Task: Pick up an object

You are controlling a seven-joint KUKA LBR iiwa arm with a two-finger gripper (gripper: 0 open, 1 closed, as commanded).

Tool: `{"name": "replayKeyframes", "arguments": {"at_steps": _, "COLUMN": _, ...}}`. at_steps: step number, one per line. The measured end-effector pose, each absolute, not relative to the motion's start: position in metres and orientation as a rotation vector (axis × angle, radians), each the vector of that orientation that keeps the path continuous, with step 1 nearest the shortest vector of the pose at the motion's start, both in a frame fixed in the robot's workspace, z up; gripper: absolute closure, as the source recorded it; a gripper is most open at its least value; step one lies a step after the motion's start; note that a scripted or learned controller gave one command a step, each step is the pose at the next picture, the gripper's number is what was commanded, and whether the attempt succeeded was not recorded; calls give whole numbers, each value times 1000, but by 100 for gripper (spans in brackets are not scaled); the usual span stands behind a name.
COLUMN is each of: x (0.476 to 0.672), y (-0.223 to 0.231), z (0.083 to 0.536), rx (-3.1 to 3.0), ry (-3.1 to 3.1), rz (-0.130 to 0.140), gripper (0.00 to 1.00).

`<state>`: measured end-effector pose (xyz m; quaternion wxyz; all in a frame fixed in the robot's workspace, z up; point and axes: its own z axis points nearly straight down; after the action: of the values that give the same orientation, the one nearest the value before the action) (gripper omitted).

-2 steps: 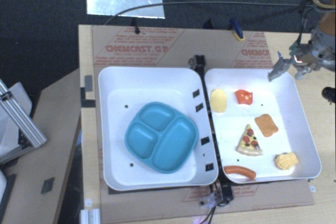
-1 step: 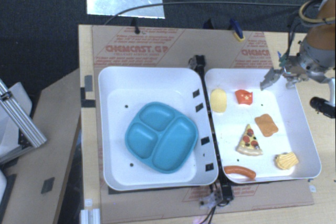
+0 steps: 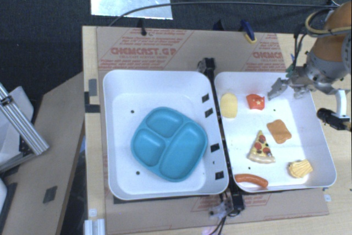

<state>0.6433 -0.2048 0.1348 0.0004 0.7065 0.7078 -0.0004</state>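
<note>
Just left of the gripper (image 3: 281, 87), whose jaws you see spread with nothing between them, sits the red toy (image 3: 255, 101), within easy reach for a grasp.

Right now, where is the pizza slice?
The pizza slice lies in the right bin, near its middle, below the orange nugget and above the sausage.

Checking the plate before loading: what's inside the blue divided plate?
The blue divided plate in the left bin shows three bare compartments with no food. The bin floor beneath the plate is covered.
</note>
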Motion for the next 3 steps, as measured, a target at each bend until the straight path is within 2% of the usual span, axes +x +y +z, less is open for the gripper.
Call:
{"name": "replayKeyframes", "arguments": {"at_steps": 1, "x": 648, "y": -206, "z": 106, "rx": 2206, "ry": 2215, "rz": 11, "gripper": 0}}
{"name": "replayKeyframes", "arguments": {"at_steps": 2, "x": 648, "y": -206, "z": 115, "rx": 2204, "ry": 2216, "rz": 12, "gripper": 100}}
{"name": "replayKeyframes", "arguments": {"at_steps": 3, "x": 651, "y": -196, "z": 170, "rx": 2211, "ry": 2225, "rz": 5, "gripper": 100}}
